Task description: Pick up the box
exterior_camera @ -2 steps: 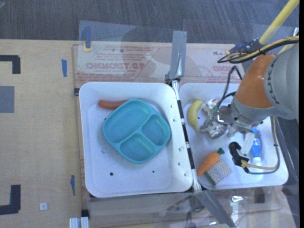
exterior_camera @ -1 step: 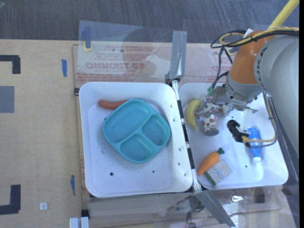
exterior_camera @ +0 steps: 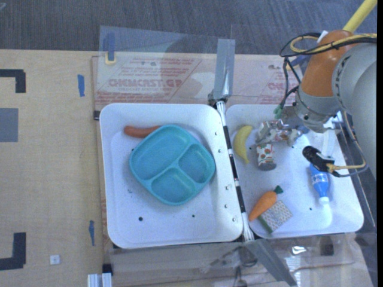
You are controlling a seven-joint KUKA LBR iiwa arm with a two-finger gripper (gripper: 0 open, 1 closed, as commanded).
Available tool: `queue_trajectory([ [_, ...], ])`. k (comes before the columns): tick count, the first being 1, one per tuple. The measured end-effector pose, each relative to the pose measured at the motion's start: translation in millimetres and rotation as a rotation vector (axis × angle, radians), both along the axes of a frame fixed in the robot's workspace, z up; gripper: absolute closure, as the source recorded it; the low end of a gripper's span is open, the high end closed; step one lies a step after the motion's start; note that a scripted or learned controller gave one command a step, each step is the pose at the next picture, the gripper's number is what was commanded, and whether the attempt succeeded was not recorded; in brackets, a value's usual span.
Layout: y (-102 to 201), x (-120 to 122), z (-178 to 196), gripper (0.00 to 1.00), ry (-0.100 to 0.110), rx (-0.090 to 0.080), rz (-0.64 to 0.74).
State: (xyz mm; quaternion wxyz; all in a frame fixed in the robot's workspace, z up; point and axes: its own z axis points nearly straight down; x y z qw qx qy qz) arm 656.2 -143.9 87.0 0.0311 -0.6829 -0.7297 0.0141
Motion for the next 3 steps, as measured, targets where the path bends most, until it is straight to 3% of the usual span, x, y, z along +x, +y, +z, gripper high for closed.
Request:
queue_trajectory([
  [1, -2, 0, 9, 1.00, 0.000, -0.006, 0.001],
  [2, -1, 0, 10, 0.00, -0.001, -0.006, 0.001],
  [3, -63, 4, -1, 0.00, -0.021, 0.003, 0.096],
])
